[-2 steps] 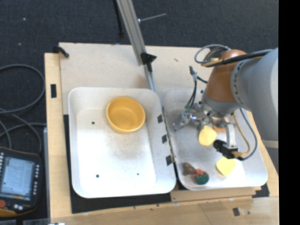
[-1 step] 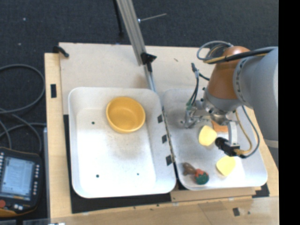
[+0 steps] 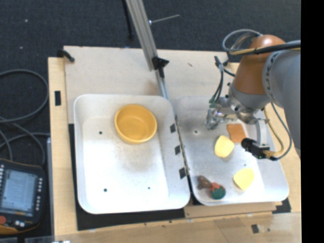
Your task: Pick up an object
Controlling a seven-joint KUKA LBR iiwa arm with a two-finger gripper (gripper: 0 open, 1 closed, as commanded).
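The gripper (image 3: 215, 116) hangs low over the right bin (image 3: 195, 130) with nothing visibly between its fingers, their spread too blurred to call, so the pick is not yet made, the pale yellow block (image 3: 224, 147) lying just beside it.

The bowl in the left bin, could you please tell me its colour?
The bowl is yellow-orange, clearest in the camera view.

A yellow bowl (image 3: 135, 123) sits upright in the left bin, upper middle. In the right bin: a pale yellow block (image 3: 224, 147) at centre, an orange block (image 3: 236, 132) just above it, another yellow block (image 3: 244, 178) lower right, a small brown-red-green toy (image 3: 211, 187) at the bottom
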